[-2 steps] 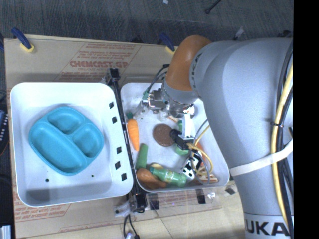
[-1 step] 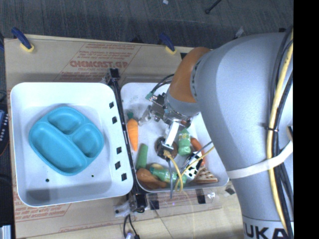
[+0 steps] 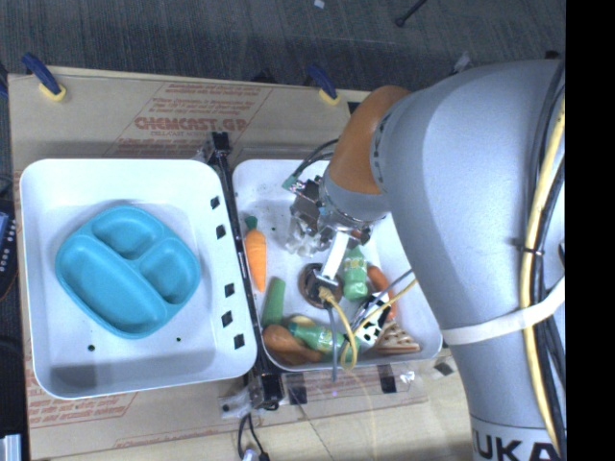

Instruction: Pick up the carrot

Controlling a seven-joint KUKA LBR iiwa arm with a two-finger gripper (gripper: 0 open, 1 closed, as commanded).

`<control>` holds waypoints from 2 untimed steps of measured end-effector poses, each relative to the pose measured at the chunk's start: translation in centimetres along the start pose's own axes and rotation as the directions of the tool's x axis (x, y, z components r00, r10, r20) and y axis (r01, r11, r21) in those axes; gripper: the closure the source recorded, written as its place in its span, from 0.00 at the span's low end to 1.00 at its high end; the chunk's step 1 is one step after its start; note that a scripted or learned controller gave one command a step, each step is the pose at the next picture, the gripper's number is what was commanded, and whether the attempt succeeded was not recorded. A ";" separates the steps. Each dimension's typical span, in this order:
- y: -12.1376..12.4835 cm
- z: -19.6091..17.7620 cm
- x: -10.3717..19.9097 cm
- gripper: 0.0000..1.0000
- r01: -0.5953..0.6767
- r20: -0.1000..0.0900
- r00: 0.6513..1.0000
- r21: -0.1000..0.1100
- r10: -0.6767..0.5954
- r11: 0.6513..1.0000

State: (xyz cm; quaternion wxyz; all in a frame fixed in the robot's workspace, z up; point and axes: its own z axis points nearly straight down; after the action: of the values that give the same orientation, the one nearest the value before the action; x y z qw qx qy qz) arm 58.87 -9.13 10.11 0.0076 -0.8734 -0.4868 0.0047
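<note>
**Carrot not yet lifted: claw is beside it, down in the right bin**

Big picture first. The arm [image 3: 480, 209], smooth grey casing with an orange band, sweeps in and covers a good part of the right bin [image 3: 261, 176]. Both bins are shallow, white and hard-looking, with rounded corners. The left bin [image 3: 38, 257], well away from the claw across the divider, carries one blue plate [image 3: 125, 269], glossy and moulded into three compartments. Nothing I need over there.

Now the claw [image 3: 307, 227]. It's low over the right bin's upper middle, metal and wires bunched under the wrist. Released or clenched? I cannot tell from this angle, and I see nothing gripped in it.

And there's the carrot [image 3: 255, 259], just to the view's left of the claw and a touch lower in the view, lying along the bin's left wall. It's orange, smooth and tapered, toy-like by its sheen, with a small green top. It lies flat on the bin floor, apart from the claw. By my reckoning we're in the approach: no grasp, no lift. Left to do: shift toward the wall, close on it, raise it.

Smaller bits crowd below the claw. A green stick [image 3: 274, 299] sits just past the carrot's tip, and a rounded brown piece [image 3: 288, 342] lies at the bin's near edge. A green bottle shape [image 3: 354, 279] is under the wrist. Tight quarters by that wall.
</note>
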 end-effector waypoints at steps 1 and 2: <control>-7.6 -13.5 3.2 1.00 -0.293 -0.003 0.956 -0.010 0.293 0.956; -12.7 -12.2 11.2 1.00 -0.398 0.001 0.917 -0.008 0.398 0.917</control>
State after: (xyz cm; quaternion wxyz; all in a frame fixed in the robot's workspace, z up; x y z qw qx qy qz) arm 54.13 6.99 22.54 0.0023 -0.9543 -0.2989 0.0054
